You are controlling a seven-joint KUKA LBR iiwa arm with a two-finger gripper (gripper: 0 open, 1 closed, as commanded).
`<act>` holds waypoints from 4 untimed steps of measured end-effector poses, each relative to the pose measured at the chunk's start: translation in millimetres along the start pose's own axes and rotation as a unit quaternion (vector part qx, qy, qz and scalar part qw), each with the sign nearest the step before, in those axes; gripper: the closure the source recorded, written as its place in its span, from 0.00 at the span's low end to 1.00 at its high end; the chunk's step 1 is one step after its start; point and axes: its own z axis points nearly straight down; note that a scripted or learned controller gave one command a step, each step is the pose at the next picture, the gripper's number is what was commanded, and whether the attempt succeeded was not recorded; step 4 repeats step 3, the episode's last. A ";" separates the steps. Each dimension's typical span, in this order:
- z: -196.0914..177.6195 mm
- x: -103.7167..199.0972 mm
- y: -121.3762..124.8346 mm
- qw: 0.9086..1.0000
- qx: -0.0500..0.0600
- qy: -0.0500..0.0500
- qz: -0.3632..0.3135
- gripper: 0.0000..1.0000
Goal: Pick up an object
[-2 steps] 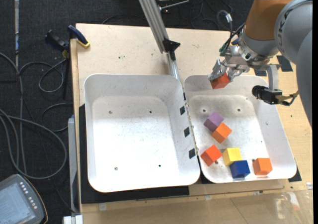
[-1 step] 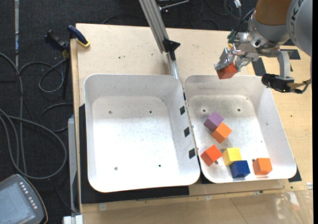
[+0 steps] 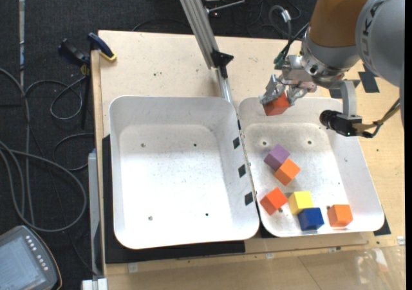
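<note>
red-orange cube (image 3: 277, 105) sits between the fingertips of the gripper (image 3: 282, 98), jaws closed around it from either side, raised above the far edge of the right bin (image 3: 360, 173) near that bin's far left corner. looks lifted clear of the bin floor, though height above the rim cannot be judged exactly from this slanted view. held with one face tilted toward the camera, no long axis to speak of. judged as the pick already made; what remains is keeping the grasp while carrying.

straight below and toward the near edge, well apart from the jaws: purple cube (image 3: 277, 155) touching an orange cube (image 3: 288, 171) near the bin's middle left. further toward the near edge, another orange cube (image 3: 274, 200) by the left wall, a yellow cube (image 3: 299, 202) just beside it, a blue cube (image 3: 311, 218) touching the yellow one, and an orange cube (image 3: 340, 215) near the near right corner. none close enough to foul the fingers at present.

left bin (image 3: 129, 121) lies across the shared rim, just beside the held cube's position. slanted metal rail (image 3: 196, 15) runs down to the far end of the gap between the bins, near the gripper's left; worth minding on any sideways move toward the left bin. black fitting with a green light (image 3: 341, 121) hangs over the right bin's far right rim. blue-and-yellow clamp (image 3: 96, 47) rests at the bench's far left corner, well out of the way.
</note>
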 end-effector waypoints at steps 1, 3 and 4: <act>6.2 38.8 -18.2 1.000 0.001 0.000 0.000 1.00; 18.9 136.0 -81.1 1.000 0.002 0.000 0.000 1.00; 18.9 136.0 -81.1 1.000 0.002 0.000 0.000 1.00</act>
